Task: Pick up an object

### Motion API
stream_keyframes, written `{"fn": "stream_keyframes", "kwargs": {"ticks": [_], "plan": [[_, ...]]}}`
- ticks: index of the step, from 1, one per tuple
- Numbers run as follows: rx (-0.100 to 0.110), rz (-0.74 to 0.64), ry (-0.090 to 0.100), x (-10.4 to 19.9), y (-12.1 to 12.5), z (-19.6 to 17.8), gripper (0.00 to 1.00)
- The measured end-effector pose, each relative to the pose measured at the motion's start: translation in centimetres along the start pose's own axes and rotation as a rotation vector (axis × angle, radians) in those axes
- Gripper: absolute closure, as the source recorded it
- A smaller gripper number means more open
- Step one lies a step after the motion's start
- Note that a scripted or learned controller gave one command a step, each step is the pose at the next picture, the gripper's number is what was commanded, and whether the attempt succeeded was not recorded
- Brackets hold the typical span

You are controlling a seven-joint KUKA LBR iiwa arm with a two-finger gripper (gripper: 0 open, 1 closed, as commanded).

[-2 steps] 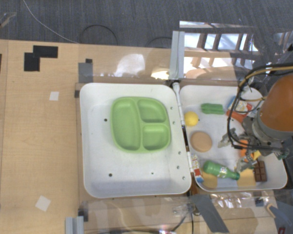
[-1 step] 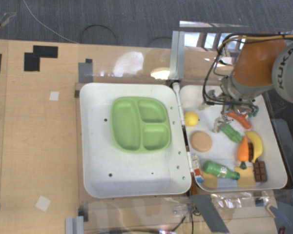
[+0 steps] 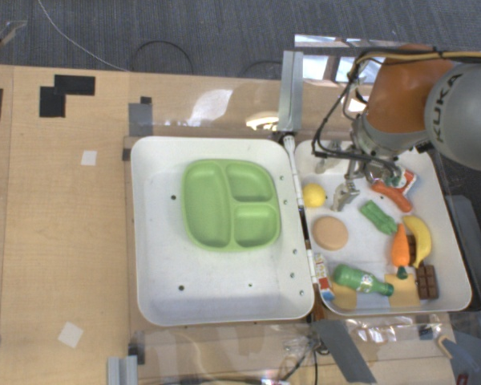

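The right white bin (image 3: pixel 453 239) holds several toy foods. A yellow lemon (image 3: pixel 313 195) lies at its left side, with a tan round cookie (image 3: pixel 330 232) just below it. Near the middle are a green vegetable piece (image 3: pixel 379 216) and a red-orange sausage (image 3: pixel 391 194). An orange carrot (image 3: pixel 399 248), a banana (image 3: pixel 420 239), a chocolate bar (image 3: pixel 427 281) and a green bottle (image 3: pixel 361 280) lie toward the front. My gripper (image 3: pixel 349 194) hangs low over the bin's back part, just right of the lemon and above the cookie. Nothing is visibly held in it.
The left white bin (image 3: pixel 156 239) bears a green divided plate (image 3: pixel 230 204). A raised divider runs between the two bins. Cables loop from the arm's orange band (image 3: pixel 401 95) over the back of the right bin. Wooden bench stretches to the left.
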State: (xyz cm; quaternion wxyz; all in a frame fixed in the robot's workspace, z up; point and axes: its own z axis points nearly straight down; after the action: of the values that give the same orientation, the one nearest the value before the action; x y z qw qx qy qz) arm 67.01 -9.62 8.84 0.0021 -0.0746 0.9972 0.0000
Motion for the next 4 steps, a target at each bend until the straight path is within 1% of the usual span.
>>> {"fn": "stream_keyframes", "kwargs": {"ticks": [1, 2, 3, 4], "plan": [[0.006, -0.333, -0.011, 0.6, -5.9, -0.2, 0.0], [0.006, -0.298, -0.005, 9.0, -10.2, -0.1, 0.0], [0.007, -0.391, -0.011, 15.7, -6.7, -0.3, 0.0], [0.009, -0.408, -0.018, 17.4, -2.6, -0.4, 0.0]]}}
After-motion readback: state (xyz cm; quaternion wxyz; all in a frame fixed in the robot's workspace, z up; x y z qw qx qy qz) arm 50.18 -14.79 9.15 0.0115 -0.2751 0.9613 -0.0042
